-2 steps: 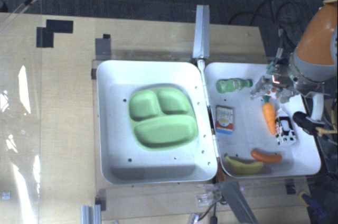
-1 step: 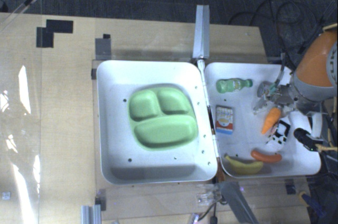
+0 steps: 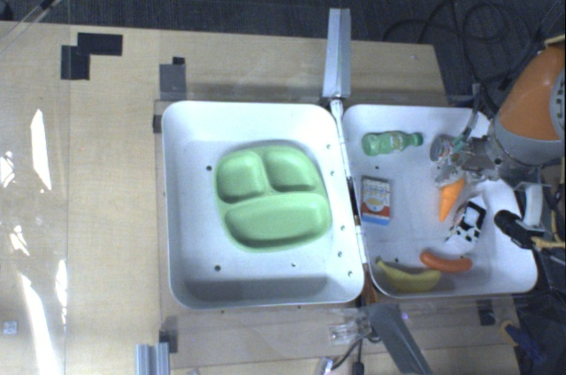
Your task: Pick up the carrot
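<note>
Plainly orange, tapered carrot (image 3: 450,200)

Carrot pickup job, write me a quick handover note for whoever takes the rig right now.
Claw: low in the right bin, at the carrot's upper end; whether it is open or shut cannot be told from this view.
Carrot: lying in the right bin, right of the small carton and above the sausage.
Also in that bin: green bottle at the top, banana at the bottom, a black-and-white item beside the carrot.
Left bin: holds a green divided tray.
Done: arm brought to the carrot.
Left: confirm a grasp, then lift the carrot out.
</note>
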`<state>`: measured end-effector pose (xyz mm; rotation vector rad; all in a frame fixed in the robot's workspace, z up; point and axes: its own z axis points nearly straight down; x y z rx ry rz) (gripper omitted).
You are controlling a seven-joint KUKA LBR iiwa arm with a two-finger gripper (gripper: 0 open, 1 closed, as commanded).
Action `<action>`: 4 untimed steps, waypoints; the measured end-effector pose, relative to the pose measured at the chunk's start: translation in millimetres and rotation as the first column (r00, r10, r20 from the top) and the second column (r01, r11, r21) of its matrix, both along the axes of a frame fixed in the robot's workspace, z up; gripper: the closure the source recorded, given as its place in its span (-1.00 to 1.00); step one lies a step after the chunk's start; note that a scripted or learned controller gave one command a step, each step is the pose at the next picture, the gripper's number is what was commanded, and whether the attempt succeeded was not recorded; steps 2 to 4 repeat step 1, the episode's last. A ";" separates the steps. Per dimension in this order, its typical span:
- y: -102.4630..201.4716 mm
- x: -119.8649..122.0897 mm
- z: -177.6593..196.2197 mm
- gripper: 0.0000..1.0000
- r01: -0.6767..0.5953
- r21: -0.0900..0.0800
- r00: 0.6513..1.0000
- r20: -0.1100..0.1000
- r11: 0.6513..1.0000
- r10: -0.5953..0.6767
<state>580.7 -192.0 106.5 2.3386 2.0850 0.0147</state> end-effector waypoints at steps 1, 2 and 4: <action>28.2 51.8 117.1 1.00 0.246 -0.001 0.969 -0.005 0.969 -0.246; 28.2 51.8 117.1 1.00 0.246 -0.001 0.969 -0.005 0.969 -0.246; 28.2 51.8 117.1 1.00 0.246 -0.001 0.969 -0.005 0.969 -0.246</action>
